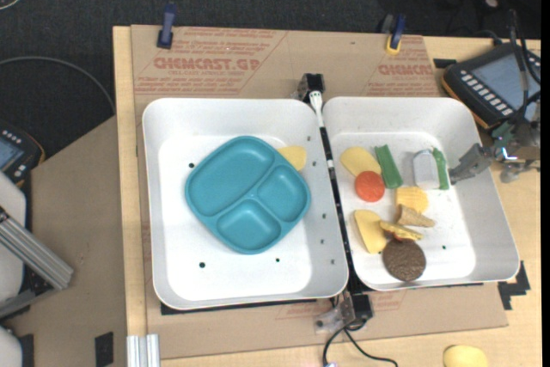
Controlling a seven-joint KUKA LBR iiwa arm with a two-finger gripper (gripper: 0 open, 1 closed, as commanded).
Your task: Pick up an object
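Observation:
The right bin holds several toy food pieces. Among them are a red round piece, a green strip, a grey piece with a green edge, yellow pieces and a brown disc. My gripper shows at the right rim of this bin, just right of the grey piece and apart from it. Nothing is visibly held in it.
The left bin contains a blue divided plate with a small yellow piece at its upper right corner. A tablet-like device lies on the bench behind the right bin. Another yellow object sits at the bottom right.

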